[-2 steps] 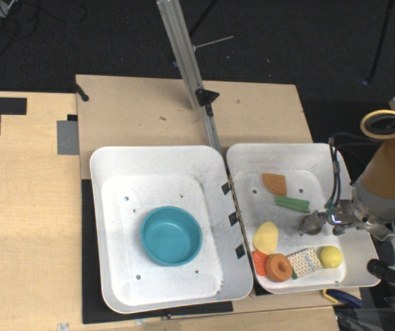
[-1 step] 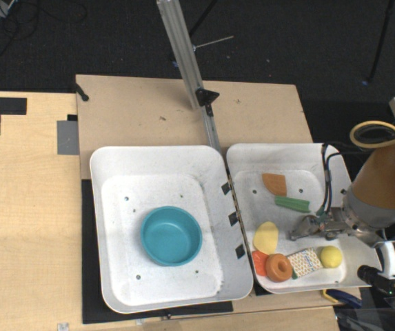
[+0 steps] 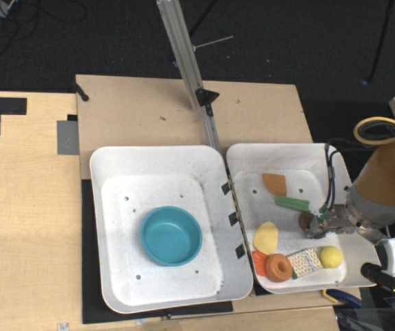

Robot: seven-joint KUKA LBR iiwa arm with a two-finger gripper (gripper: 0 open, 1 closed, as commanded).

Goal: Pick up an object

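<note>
We saw a teal bowl (image 3: 171, 235) in the left bin (image 3: 114, 167), 6 items in the right bin (image 3: 249, 157), and the gripper (image 3: 312, 225) there, its opening indiscernible.

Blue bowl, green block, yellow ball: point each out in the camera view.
blue bowl (image 3: 171, 235), camera view, inner floor of the bowl.
green block (image 3: 291, 203), camera view, middle of its top face.
yellow ball (image 3: 331, 256), camera view, centre of the ball.

Your arm (image 3: 380, 185): a broad orange band sits above a grey wrist section. Black cables (image 3: 331, 178) loop along its near side. The gripper (image 3: 312, 225) you see is small, dark and metallic.
</note>
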